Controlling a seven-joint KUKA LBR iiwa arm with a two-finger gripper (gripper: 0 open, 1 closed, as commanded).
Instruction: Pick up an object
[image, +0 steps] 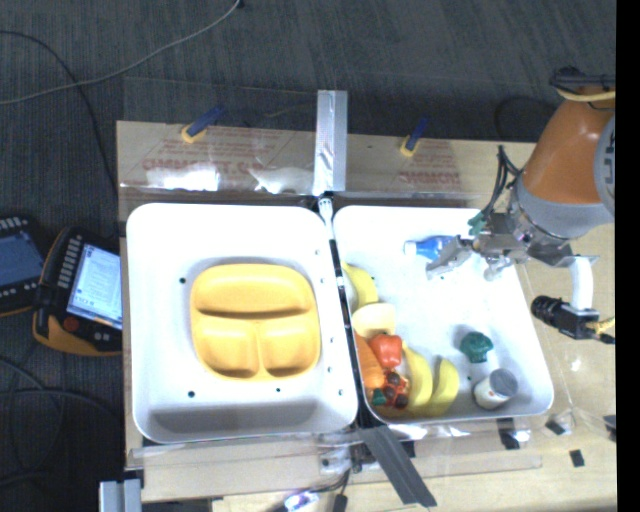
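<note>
yellow tray (255, 320), handheld pendant (80, 292), 2 clamps (202, 122)

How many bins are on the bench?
2. The left bin holds a yellow tray; the right bin holds a pile of toy food, with the pincer over its far side.

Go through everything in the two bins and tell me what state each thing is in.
yellow tray: flat, face up, left bin.
blue object: right bin, beside gripper.
bananas: lying along front.
green object: loose, untouched.
small jar: tipped in front corner.

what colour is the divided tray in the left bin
Yellow: the compartmented plastic tray shows plainly in the camera view.
</note>
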